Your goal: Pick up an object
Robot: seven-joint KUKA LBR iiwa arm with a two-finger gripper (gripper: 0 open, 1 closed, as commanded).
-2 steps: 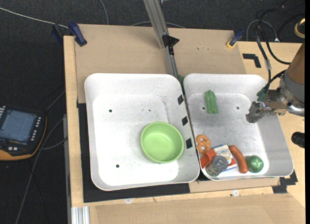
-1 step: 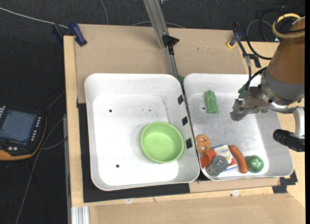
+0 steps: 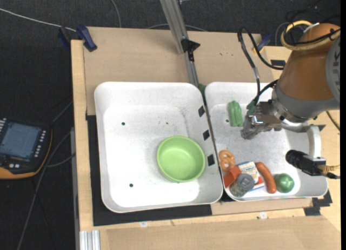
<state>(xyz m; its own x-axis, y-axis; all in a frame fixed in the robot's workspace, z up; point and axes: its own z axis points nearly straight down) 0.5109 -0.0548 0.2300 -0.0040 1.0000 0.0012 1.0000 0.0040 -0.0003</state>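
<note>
My gripper (image 3: 250, 130) hangs over the right bin (image 3: 246, 149), just right of a green oblong object (image 3: 234, 113) that lies near the bin's back left. The green piece sits apart from the fingers. Along the bin's front lie a pretzel-shaped orange item (image 3: 226, 159), a small packet with a grey disc (image 3: 244, 181), an orange sausage-like piece (image 3: 266, 176) and a green ball (image 3: 284, 182). A light green bowl (image 3: 181, 159) rests in the left bin (image 3: 124, 135), towards its front right.
A metal pole (image 3: 175, 17) slants down from the top to the divide between the bins. Cables run along the bench's back right. A black fitting (image 3: 303, 161) juts from the arm above the right bin's front right corner.
</note>
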